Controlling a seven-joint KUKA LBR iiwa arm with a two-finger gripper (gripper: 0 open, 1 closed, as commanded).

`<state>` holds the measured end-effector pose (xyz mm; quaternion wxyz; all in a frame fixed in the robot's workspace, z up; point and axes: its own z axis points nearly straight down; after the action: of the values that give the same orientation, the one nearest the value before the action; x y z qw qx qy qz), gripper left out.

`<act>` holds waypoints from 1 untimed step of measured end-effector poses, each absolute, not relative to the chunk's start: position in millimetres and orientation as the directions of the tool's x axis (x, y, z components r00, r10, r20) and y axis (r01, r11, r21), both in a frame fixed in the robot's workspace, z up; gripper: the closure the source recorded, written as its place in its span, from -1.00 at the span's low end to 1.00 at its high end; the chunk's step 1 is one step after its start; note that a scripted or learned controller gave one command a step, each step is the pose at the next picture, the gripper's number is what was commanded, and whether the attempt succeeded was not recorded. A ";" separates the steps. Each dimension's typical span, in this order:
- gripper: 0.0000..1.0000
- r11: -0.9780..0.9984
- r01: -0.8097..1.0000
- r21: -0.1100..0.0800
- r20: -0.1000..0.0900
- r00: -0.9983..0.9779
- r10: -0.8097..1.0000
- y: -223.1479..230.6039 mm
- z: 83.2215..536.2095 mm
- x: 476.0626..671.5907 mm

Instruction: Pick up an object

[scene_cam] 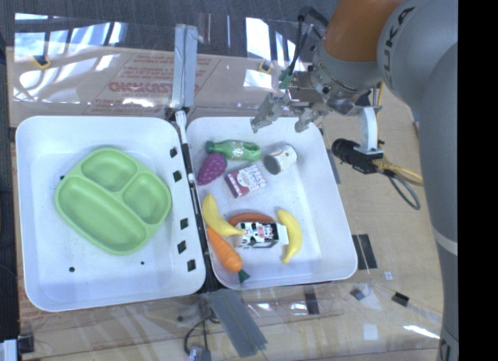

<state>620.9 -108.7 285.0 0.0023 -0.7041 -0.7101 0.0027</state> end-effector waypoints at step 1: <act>-1.00 0.000 1.000 -0.008 0.000 0.000 1.000 -108.5 154.2 587.9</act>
<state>587.9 -108.5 154.2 0.0030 -0.7070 -0.7072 0.0029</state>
